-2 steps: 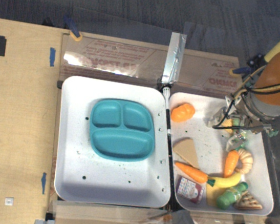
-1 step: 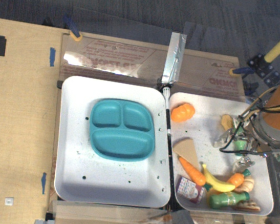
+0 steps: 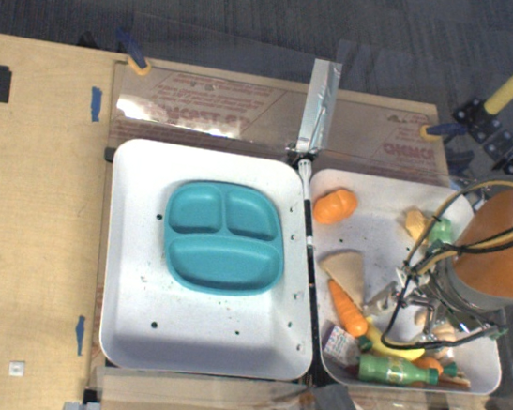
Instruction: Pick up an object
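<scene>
Light is even and fairly bright, with soft shadows. Glare streaks the clear plastic sheet (image 3: 204, 107) behind the bins. Detail is slightly soft.

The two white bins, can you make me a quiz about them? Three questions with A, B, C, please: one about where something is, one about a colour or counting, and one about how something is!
1. Where is the teal divided plastic plate?
A. in the left white bin
B. in the right white bin
C. on the wooden bench

2. How many compartments does the plate have?
A. one
B. three
C. five

3. How does the green plastic bottle sit?
A. standing upright
B. lying on its side
C. hanging from the robot's hand

Answers:
1 A: the plate rests in the middle of the left bin.
2 B: two small sections sit above one wide section.
3 B: the bottle lies flat along the right bin's near edge, below the hand.
</scene>
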